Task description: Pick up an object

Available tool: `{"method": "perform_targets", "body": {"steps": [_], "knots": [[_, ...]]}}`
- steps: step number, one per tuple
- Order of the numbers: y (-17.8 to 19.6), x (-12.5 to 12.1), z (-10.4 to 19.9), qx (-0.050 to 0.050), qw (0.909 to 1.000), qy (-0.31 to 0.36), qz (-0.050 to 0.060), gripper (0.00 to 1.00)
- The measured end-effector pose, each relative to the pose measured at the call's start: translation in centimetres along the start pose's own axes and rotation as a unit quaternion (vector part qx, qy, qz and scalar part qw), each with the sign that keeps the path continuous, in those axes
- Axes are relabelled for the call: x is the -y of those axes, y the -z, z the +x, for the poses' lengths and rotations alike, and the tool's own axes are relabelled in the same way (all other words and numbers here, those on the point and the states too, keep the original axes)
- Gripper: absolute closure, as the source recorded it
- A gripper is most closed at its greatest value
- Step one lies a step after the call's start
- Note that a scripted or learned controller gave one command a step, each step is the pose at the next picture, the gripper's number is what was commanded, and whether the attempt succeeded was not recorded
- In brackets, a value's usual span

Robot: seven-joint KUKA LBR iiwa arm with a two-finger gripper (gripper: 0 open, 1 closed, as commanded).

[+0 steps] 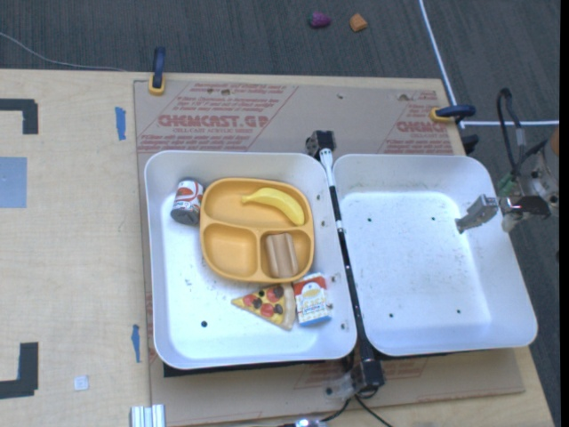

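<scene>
A cardboard sheet [267,114] printed with red lettering lies under the two white bins on the pale wooden bench [67,238]; a yellow-and-blue clamp [157,69] grips its far left corner, another clamp [452,112] its far right corner; blue tape strips [120,123] and black tape marks [22,114] sit on the bench at left; on the dark carpet [222,16] beyond lie a small purple piece [319,20] and, just beside it, an orange piece [357,23]; a white cable [436,38] crosses the carpet at a slant.
</scene>
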State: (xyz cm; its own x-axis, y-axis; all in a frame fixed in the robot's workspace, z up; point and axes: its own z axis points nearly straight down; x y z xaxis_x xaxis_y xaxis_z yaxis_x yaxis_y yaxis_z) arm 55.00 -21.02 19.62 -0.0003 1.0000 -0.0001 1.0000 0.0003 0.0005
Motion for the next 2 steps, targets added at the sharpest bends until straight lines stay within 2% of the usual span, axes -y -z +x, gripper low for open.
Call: {"method": "perform_targets", "body": {"steps": [1,2], "knots": [[0.0,0.0,0.0,0.000,1.0000,0.000,0.000,0.00],[-10.1,3.3,0.6,0.001,1.0000,0.000,-0.001,0.00]]}}
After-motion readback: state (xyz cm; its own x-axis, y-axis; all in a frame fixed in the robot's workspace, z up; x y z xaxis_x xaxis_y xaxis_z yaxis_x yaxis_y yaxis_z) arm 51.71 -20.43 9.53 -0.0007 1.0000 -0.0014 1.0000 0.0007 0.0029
